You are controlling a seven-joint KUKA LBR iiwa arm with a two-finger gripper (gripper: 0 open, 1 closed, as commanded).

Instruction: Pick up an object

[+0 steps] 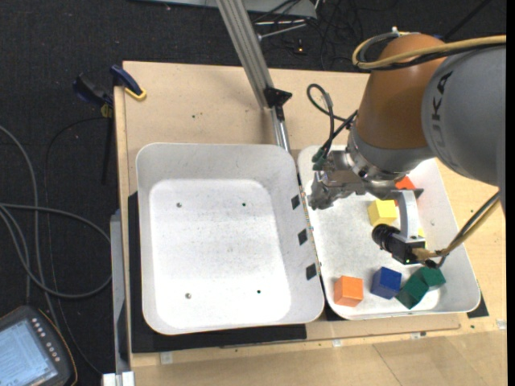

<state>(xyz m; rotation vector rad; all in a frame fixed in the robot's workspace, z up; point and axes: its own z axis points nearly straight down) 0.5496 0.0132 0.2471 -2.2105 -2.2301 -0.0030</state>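
Yellow block, just beside the gripper, looked light, rigid, graspable across flat faces; finger state indiscernible.

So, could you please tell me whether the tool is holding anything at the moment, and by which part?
It cannot be told: the tool hangs over the right bin, its tip blurred, with no object seen in it.

orange block, blue block, green block, yellow block
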